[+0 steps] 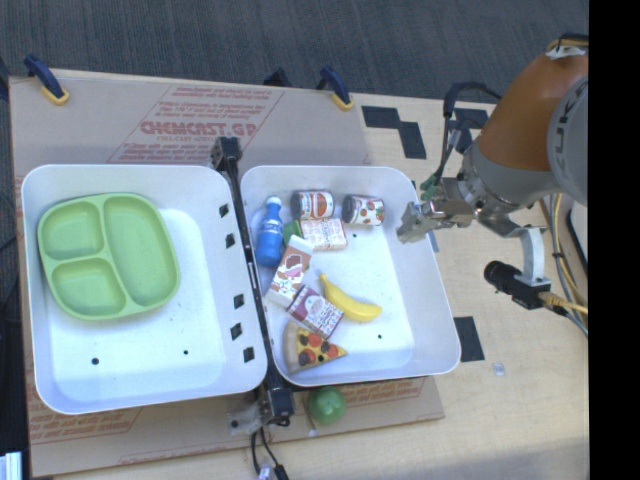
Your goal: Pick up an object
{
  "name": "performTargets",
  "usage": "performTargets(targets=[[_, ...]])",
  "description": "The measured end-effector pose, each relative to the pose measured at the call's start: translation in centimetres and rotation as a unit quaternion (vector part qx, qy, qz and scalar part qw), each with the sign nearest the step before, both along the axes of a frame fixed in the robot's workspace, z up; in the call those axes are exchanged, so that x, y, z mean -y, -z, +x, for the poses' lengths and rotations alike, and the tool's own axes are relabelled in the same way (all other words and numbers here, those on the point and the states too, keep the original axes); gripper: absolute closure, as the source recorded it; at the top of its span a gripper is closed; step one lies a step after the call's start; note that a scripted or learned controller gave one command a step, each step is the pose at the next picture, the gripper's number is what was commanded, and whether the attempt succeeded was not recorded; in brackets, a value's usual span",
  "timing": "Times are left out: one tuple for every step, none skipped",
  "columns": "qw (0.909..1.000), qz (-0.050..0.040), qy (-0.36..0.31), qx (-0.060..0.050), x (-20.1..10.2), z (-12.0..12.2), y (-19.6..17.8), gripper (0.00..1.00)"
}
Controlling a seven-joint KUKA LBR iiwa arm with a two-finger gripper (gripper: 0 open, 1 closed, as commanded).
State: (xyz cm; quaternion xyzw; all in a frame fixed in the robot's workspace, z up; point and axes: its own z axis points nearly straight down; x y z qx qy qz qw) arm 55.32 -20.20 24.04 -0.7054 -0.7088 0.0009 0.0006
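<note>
- No single object is named by the task; the candidates are heaped in the right bin [432,313], mostly in its left half.
- A banana [352,301] is laid near the middle of that bin, slightly apart from the rest, so it is judged the easiest to reach from above.
- Just left of it, a small carton [318,314] and a pizza slice toy [311,348] are seen close together; a second carton [291,273] is tilted beside a blue bottle [270,231] that rests against the bin's left wall.
- Two cans [314,204] [363,210] are lain on their sides along the far edge, with a third carton [323,234] just in front of them.
- The clustering is judged to leave little room for a clean grasp on the left-hand items.
- The hand [418,220] is held at the right bin's far right rim, apart from every object; nothing is seen in it, and whether it is open or closed cannot be told.
- The arm [525,118] is brought in from the right, which is judged to explain the hand's position at that rim.
- In the left bin [130,368] a green divided tray [108,256] is laid flat.
- A green ball [325,404] is left on the worktop [490,388], just outside the right bin's near edge.
- Cardboard [200,118] is clamped beneath the bins, presumably to keep them steady.
</note>
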Motion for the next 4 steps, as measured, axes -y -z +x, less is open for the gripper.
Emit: performTargets(targets=[[1.0000,0.0001,0.000,0.001,0.9,7.8,0.3,1.00],[1.0000,0.0000,0.000,0.000,-0.7,1.6,-0.1,1.00],[1.0000,0.0001,-0.001,-0.001,-3.1,0.2,1.0,1.00],[1.0000,0.0001,0.000,-0.001,-4.8,-7.0,1.1,1.00]])
